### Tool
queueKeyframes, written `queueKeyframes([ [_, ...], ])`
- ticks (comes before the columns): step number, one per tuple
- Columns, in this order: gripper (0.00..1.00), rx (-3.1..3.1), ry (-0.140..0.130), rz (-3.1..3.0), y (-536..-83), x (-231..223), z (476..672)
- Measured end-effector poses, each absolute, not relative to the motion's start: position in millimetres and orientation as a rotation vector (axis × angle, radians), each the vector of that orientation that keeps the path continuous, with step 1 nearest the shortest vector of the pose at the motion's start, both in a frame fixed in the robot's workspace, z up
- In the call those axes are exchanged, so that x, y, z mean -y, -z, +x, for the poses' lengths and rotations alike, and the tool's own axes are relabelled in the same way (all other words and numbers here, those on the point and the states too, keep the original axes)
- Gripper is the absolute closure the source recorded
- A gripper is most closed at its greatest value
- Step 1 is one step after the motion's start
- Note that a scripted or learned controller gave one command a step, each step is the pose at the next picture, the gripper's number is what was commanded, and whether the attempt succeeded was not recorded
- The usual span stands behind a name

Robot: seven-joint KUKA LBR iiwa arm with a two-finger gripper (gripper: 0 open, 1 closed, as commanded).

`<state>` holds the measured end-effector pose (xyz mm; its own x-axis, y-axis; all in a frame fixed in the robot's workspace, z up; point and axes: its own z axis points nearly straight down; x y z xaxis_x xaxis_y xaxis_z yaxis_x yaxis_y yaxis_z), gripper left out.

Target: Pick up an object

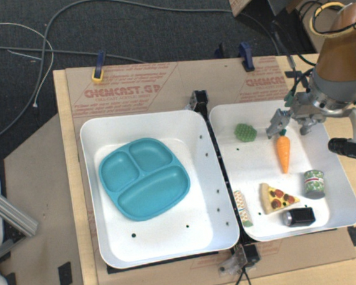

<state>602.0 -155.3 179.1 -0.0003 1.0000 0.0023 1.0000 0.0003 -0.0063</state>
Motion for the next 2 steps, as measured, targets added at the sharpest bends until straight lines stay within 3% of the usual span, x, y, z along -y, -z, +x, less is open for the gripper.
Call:
queueKeyframes([
  [1, 0.0, 2.217, -0.005, -2.215, -126, 144, 601.5],
  [2, 1.0, 2.222, 0.003, -2.221, -141, 145, 603.7],
])
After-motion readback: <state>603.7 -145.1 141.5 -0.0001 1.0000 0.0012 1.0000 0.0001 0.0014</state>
